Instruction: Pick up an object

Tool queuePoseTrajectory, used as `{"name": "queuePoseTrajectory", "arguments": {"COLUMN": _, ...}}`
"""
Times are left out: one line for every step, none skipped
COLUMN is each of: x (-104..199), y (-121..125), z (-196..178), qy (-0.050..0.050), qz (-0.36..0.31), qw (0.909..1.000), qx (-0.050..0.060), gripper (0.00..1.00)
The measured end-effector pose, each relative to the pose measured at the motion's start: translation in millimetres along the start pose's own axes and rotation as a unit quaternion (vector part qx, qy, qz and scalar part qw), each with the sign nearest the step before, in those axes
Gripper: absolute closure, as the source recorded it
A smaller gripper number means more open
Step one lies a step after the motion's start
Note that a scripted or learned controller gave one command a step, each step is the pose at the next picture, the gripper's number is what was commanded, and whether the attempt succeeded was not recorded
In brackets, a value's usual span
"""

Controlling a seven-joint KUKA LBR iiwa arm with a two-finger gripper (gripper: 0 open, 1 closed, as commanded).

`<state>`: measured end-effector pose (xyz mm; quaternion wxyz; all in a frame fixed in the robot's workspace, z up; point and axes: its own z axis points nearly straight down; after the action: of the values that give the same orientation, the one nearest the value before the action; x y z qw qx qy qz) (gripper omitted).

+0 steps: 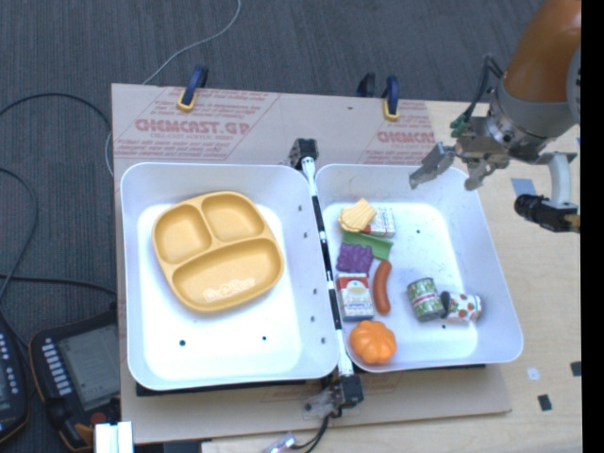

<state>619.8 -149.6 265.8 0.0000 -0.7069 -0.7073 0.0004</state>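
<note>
My gripper (451, 171) hangs above the far rim of the right bin (491, 253), fingers spread open with nothing between them. Below it in that bin lie several toy foods: a yellow waffle-like piece (357, 216), a small white box (383, 221), a purple grape bunch with green leaf (357, 254), a red sausage (382, 286), a red carton (356, 296), an orange pumpkin (373, 342), a green-labelled can (424, 299) and a small red-and-white bottle (463, 306). All sit toward the bin's left and near side, apart from the gripper.
The left bin (142, 253) holds a yellow three-compartment plate (219, 250). Both bins rest on a brown board (236, 121) held by blue-and-yellow clamps (195, 84). Cables and a teach pendant (75, 366) lie on the grey carpet at left.
</note>
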Motion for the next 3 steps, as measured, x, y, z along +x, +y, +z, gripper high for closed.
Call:
{"name": "queuePoseTrajectory", "arguments": {"x": 10, "y": -20, "z": 144, "qy": 0.001, "qz": 0.0, "qw": 1.0, "qx": 0.003, "gripper": 0.0}}
{"name": "queuePoseTrajectory", "arguments": {"x": 38, "y": -50, "z": 176, "qy": -0.002, "qz": 0.001, "qw": 1.0, "qx": -0.005, "gripper": 0.0}}
{"name": "queuePoseTrajectory", "arguments": {"x": 39, "y": -48, "z": 165, "qy": 0.0, "qz": 0.001, "qw": 1.0, "qx": -0.006, "gripper": 1.0}}
